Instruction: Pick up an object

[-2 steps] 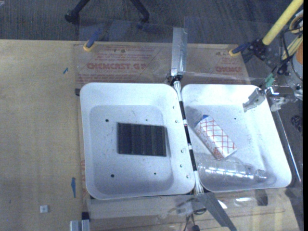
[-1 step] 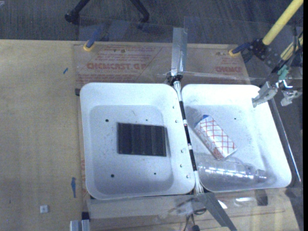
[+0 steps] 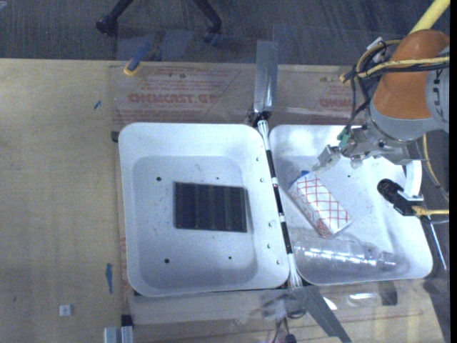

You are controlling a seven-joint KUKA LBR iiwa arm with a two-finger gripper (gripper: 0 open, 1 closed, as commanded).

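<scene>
Right bin [image 3: 418,263] under the hand [image 3: 330,157]; can't tell how the hand is set. Nothing lifted, grasp not made. Clear bottle [image 3: 343,254] lies well below the hand, red-checked box [image 3: 321,204] just below it, likely target, untouched.

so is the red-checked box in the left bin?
No, the box lies in the right bin, beside a clear bottle; the left bin holds a dark panel.

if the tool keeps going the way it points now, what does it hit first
Most likely the red-checked white box: the tool angles down-left toward its upper end in the right bin. Height above it is unclear from this view.
</scene>
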